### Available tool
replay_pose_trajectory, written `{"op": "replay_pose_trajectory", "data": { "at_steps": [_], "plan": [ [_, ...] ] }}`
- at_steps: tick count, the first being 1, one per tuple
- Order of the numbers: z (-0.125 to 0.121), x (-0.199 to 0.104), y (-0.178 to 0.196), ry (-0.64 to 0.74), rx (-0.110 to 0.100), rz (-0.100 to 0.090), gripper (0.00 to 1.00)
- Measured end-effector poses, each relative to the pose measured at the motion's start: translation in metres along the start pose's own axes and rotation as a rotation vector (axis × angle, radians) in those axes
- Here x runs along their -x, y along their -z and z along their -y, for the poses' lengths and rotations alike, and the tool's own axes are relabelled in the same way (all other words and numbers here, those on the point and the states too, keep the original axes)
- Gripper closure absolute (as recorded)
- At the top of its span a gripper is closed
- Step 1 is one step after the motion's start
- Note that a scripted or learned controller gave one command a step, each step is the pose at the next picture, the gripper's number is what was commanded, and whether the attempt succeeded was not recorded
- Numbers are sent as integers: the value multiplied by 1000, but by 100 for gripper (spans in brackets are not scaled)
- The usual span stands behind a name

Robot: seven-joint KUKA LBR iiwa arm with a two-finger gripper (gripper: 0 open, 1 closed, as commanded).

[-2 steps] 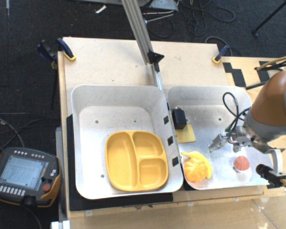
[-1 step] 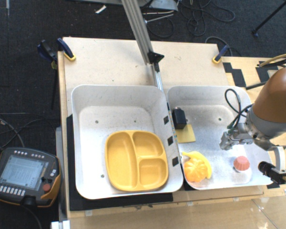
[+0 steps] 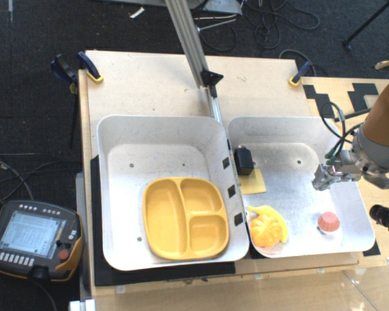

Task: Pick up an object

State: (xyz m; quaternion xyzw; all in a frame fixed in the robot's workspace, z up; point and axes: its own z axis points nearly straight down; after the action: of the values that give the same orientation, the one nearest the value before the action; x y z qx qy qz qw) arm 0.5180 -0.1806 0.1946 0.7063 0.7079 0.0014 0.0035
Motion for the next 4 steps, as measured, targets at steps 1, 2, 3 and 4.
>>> {"op": "replay_pose_trajectory", "data": {
  "at_steps": [1,2,3,4],
  "plan": [
    [-2,0,41,1,-1,0,100],
    [-20,-57,49,6,-4,-4,100],
    [-41,-100,51,6,-5,-4,100],
    [-66,-151,43,6,-6,-4,100]
  ]
}}
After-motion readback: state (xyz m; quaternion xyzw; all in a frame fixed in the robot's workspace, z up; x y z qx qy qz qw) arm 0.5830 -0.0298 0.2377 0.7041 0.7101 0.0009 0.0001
